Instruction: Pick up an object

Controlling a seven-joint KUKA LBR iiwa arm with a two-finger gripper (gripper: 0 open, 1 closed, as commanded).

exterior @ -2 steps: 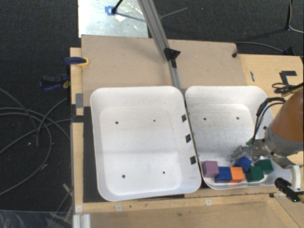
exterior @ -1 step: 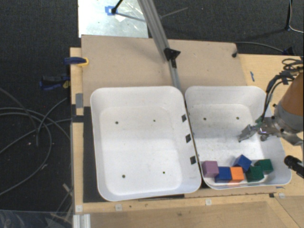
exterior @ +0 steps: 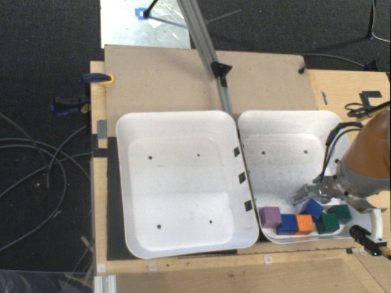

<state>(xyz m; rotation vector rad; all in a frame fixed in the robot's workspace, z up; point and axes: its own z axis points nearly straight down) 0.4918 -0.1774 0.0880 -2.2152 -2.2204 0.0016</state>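
Some small blocks sit in a bunch at the bottom edge of the right bin [exterior: 281,157], low on the right of the frame. The purple block [exterior: 270,215] is on the left end. Next to it is a blue block [exterior: 287,223], and touching that is an orange block [exterior: 305,223]. A green block [exterior: 330,221] is on the right end. A second blue block [exterior: 314,208] sits just above the orange one.

The gripper [exterior: 310,194] is low in the same bin, just above the blocks and close to the second blue block. I cannot tell how its tips are set. No block shows between them.

The arm [exterior: 368,163] comes in from the right edge, with its orange band above the wrist.

The left bin [exterior: 177,182] fills the middle of the frame. Both bins rest on a brown bench [exterior: 165,78]. A grey pole [exterior: 201,32] slants down from the top toward the gap between the bins.
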